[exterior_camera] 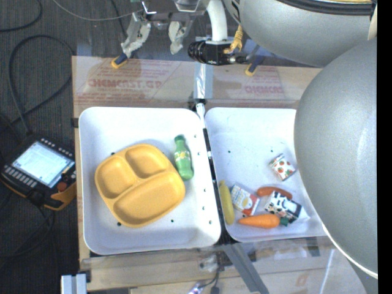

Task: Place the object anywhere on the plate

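Bottle [183, 158] beside plate [139, 184], jaws [155, 40] above

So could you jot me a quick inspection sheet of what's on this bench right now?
Surface: two white bins side by side, left bin, right bin.
Job's things: yellow divided plate in the left bin; green bottle lying beside it, off the plate.
Clutter: right bin holds a carrot, a banana, a small strawberry carton and other toy food.
Claw: claw up above the bins' far edge, fingers apart, holding nothing.
Cables: black cable looping over the floor.
Surroundings: handheld control pad on the floor, left.
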`<state>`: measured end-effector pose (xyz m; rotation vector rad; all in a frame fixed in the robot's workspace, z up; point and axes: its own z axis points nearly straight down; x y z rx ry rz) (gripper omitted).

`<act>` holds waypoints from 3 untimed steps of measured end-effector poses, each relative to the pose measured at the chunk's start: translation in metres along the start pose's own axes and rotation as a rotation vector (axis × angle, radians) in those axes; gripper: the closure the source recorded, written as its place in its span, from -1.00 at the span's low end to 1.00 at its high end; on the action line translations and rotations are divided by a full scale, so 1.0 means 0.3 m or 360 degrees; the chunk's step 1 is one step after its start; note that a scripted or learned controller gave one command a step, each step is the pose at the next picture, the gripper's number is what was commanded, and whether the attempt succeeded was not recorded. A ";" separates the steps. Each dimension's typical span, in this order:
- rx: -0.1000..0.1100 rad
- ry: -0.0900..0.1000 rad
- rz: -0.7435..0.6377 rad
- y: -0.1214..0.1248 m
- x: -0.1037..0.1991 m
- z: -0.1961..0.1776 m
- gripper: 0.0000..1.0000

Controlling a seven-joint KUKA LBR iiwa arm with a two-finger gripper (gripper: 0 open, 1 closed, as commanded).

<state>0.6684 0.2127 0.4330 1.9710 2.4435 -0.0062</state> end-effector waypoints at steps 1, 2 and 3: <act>0.0003 -0.0001 0.0670 -0.012 -0.007 0.000 -1.00; 0.0003 -0.0001 0.1442 -0.015 -0.075 0.001 -1.00; 0.0007 -0.0011 0.1436 -0.015 -0.069 -0.026 1.00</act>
